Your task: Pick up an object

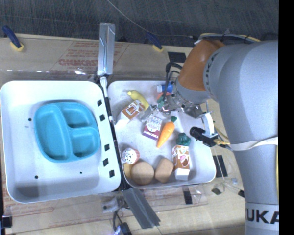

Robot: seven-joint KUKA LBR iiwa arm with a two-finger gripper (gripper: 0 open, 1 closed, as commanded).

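Cannot tell whether apart or together: gripper (162, 101) lowered into the upper part of the right shallow white plastic bin (118, 90), its tip lost among wiring and clutter, nothing visibly held. Just below it, an orange toy carrot with a green top (165, 132) lying tilted, touching a small purple-and-white snack packet (152, 127). To the left of the gripper, one yellow toy banana (137, 99) and one small brown-and-white carton (131, 110) beneath it. Near the right wall, one green-capped bottle with a red-and-white label (182, 156), lying down. Along the lower edge, two tan rounded potato-like lumps (142, 173), side by side and touching, plus one white speckled ball (130, 155) just above them. In the left shallow white plastic bin (10, 131), a single blue plastic tray with three compartments (67, 130). Both bins side by side on a brown board bench (54, 53), clamped at the far edge; dark grey carpeted floor (49, 4) beyond
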